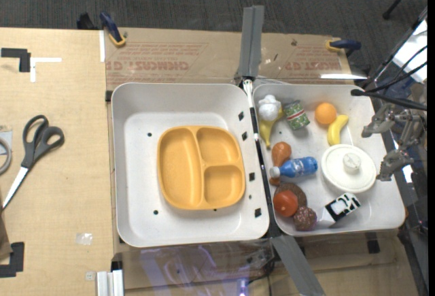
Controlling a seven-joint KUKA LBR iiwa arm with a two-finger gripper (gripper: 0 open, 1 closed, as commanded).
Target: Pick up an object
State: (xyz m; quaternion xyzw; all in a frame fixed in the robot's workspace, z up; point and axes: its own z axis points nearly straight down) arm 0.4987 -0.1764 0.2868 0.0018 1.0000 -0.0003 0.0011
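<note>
Right now the claw [393, 145] hangs at the right rim of the right bin [387, 216], and whether it is spread or pressed together I cannot tell. Nearest it, just to the left in the picture, sits a round white lid [348, 167], with a banana [338, 129] lying slantwise above that. Cables and metal parts blur the claw's outline.

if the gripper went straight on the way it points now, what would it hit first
The gripper sits at the right bin's right edge, seemingly pointing left into it. Going straight on, it would probably meet the white lid first, though its height above the bin is unclear.
</note>
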